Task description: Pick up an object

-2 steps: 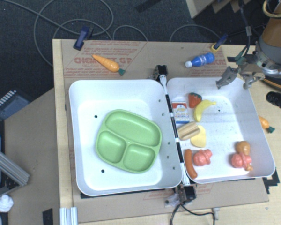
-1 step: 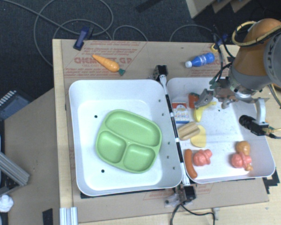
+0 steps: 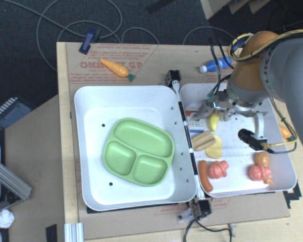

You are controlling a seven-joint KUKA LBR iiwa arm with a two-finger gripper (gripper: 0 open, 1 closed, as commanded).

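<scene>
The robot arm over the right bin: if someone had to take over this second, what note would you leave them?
Gripper: low over the right bin's far left corner, above a yellow toy; nothing seen held.
Also in that bin: bun, sausage, pink toys, potato-like piece.
Left bin: green divided plate.
Carrot lies outside, on the board.
Done: nothing lifted. Left: grasp and lift an object.

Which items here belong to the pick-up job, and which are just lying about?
In play:
- gripper, low over the right bin
- yellow piece just below it
- other toy food in that bin: bread roll, sausage, pink pieces

Lying about:
- green divided plate in the left bin
- toy carrot on the cardboard
- blue-capped bottle behind the bins
</scene>
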